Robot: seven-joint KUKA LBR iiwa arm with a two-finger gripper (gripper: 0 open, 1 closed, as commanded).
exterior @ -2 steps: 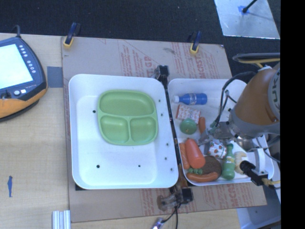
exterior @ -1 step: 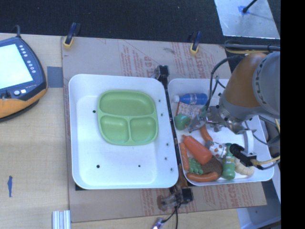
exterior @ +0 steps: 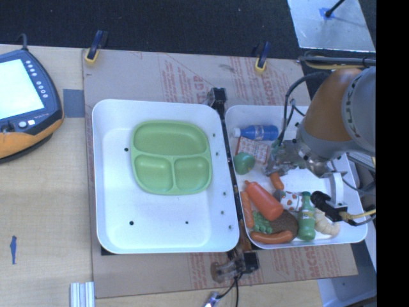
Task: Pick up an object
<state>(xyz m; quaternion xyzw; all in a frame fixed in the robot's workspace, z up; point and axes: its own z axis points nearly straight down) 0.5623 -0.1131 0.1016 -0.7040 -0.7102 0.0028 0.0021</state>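
The right bin (exterior: 255, 113) holds a pile of toy food and bottles: a blue-capped water bottle (exterior: 257, 132) at the back, a green round piece (exterior: 243, 163), a red pepper-like piece (exterior: 263, 200), a green bottle (exterior: 306, 217), a sausage (exterior: 272, 238) at the front. My gripper (exterior: 279, 163) hangs low over the middle of this bin, just right of the green piece and above a small orange piece (exterior: 276, 181). The grey arm with its orange band (exterior: 329, 107) covers the bin's right side.
The left bin (exterior: 112, 190) holds a green divided plate (exterior: 171, 157). A tablet-like controller (exterior: 25, 104) lies at the far left of the bench. Clamps (exterior: 94, 47) sit at the board's back edge. A black cable (exterior: 332, 202) loops over the right bin.
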